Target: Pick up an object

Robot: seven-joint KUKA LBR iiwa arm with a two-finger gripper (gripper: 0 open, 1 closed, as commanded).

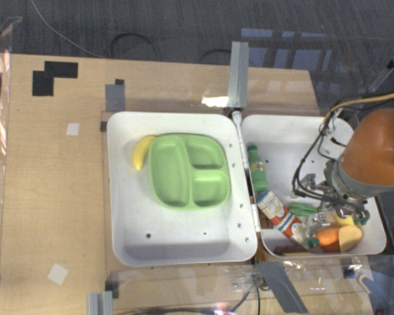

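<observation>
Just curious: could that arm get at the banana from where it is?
Probably not right away. The banana lies in the left bin beside the green plate, while the arm hangs over the right bin.

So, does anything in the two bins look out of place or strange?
Slightly. In the left bin, the green divided plate lies askew and seems to cover part of the yellow banana. The right bin's items crowd its near corner under the arm.
</observation>
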